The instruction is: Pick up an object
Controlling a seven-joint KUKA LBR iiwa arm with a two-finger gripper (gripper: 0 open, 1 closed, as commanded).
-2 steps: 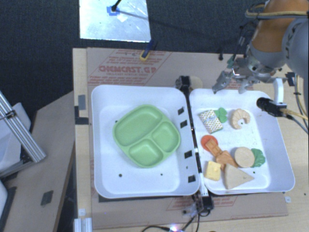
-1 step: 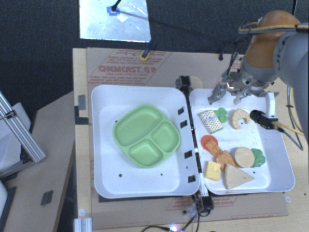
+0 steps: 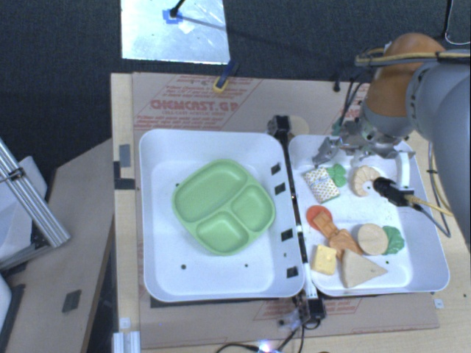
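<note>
The right bin holds several small items. A white speckled block lies near its left wall, with a small green piece beside it and a pale round slice to the right. My gripper hovers at the back of this bin, just above and behind those three; nothing is visibly held in it. Toward the front lie a red-orange piece, an orange piece, a tan wooden disc, a green leaf-like piece, a yellow cube and a tan wedge.
The left bin bears a light green divided plate in its middle. A black-clipped divider separates the bins. The grey arm enters from the right, over the right bin's back corner. A shiny sheet lies behind the bench.
</note>
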